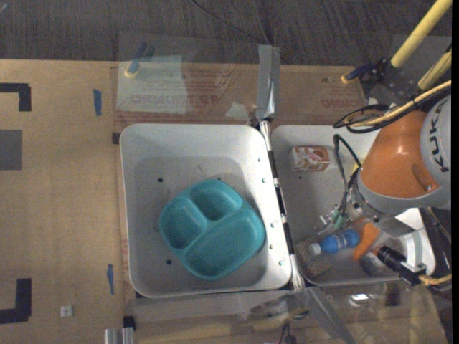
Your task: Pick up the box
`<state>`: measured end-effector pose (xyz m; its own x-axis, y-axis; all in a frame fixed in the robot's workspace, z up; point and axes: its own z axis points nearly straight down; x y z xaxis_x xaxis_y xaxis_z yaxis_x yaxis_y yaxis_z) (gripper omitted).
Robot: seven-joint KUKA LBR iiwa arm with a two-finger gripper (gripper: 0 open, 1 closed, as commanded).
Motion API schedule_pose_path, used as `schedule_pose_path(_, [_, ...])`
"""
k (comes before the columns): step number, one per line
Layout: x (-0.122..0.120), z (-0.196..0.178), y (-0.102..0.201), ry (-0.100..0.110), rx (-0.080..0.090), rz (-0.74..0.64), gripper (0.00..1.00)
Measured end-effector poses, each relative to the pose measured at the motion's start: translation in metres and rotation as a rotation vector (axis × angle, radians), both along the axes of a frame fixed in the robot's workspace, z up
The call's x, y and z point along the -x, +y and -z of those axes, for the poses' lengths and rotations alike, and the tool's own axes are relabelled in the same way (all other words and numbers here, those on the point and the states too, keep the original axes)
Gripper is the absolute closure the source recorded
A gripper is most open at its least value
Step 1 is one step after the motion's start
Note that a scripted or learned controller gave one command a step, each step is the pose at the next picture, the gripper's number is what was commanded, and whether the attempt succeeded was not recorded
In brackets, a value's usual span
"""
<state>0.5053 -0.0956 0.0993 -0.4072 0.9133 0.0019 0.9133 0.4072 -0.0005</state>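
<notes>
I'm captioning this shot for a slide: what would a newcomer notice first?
First the teal divided plate, alone in the left bin. Then the arm's orange band, looming over the right bin, where a small box lies at the far end and a blue-capped bottle among clutter at the near end.
</notes>
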Motion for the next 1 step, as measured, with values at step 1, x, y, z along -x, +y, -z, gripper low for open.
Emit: schedule_pose_path(1, [-0.0007,-0.0101,-0.0011,-0.004,0.000,0.005,1.00])
